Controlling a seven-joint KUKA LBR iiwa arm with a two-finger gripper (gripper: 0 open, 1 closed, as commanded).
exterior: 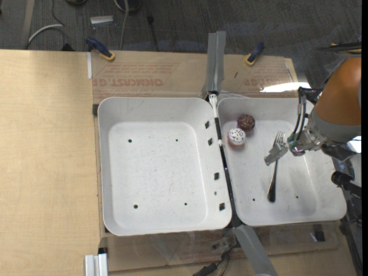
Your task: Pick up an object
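A metal fork with a dark handle [272,183] lies in the right bin [322,211], tines toward the back and handle end toward the front. My gripper [286,148] reaches in from the right and sits right at the fork's head, touching or overlapping it. Whether the fork is held cannot be told from this view. Two small balls rest near the right bin's back left corner: a dark reddish one [246,122] and a white speckled one [236,135] just in front of it.
The left bin [106,154] lies beside the right one, joined along a dark hinged divider [220,154]. The arm's orange band [344,91] hangs over the right bin's right edge. Cardboard and two clamps lie behind the bins.
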